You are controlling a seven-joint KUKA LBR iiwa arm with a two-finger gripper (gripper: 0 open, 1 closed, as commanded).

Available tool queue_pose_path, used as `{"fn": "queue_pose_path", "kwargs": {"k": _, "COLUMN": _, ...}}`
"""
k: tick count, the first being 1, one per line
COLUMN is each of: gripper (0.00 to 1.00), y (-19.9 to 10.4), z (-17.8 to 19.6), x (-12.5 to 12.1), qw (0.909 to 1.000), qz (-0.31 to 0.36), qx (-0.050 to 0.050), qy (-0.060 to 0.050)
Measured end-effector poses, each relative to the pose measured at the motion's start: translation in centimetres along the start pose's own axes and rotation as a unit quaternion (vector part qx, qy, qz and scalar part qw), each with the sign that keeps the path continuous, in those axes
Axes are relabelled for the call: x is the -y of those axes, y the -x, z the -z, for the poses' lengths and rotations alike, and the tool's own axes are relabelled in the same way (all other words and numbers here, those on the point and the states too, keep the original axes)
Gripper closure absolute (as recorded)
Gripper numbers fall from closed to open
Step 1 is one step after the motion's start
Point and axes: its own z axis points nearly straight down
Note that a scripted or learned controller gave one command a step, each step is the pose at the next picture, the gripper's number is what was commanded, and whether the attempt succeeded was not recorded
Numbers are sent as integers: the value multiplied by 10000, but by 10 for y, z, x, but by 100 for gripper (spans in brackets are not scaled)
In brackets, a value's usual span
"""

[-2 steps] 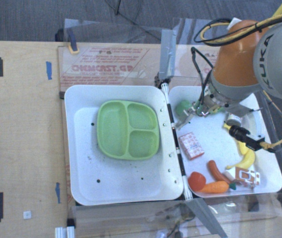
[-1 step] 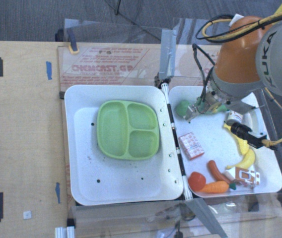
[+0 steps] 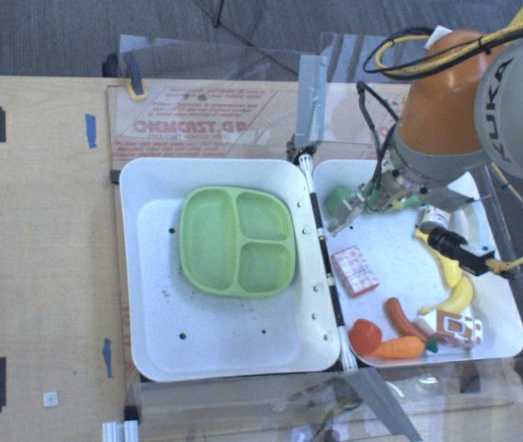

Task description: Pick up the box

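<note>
Carrot (image 3: 398, 347) and tomato (image 3: 364, 335) lie nearest, at the front of the right bin (image 3: 510, 339), with a sausage (image 3: 401, 316) and a banana (image 3: 456, 284) just behind. The box (image 3: 354, 270), pink and white, lies flat farther back by the bin's left wall. My claw (image 3: 349, 212) hangs beyond it, apart from it. I cannot tell how my claw is set. The green plate (image 3: 238, 242) sits in the left bin (image 3: 146, 339).

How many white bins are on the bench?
2, side by side: the left bin holds a green plate; the right bin holds the small box and toy food under the arm.
</note>
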Motion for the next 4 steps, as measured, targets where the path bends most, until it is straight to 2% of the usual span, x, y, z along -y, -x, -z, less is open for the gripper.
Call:
{"fn": "queue_pose_path", "kwargs": {"k": 1, "gripper": 0, "y": -23, "z": -11, "x": 88, "qw": 9946, "qz": -1034, "qx": -37, "qy": -55}}
{"fn": "queue_pose_path", "kwargs": {"k": 2, "gripper": 0, "y": 16, "z": -84, "x": 118, "qw": 9959, "qz": -905, "qx": -33, "qy": -50}}
{"fn": "queue_pose_path", "kwargs": {"k": 3, "gripper": 0, "y": 0, "z": -10, "x": 126, "qw": 9995, "qz": -319, "qx": -26, "qy": -38}}
{"fn": "queue_pose_path", "kwargs": {"k": 4, "gripper": 0, "y": 34, "z": -71, "x": 102, "qw": 9974, "qz": -725, "qx": -24, "qy": -39}}
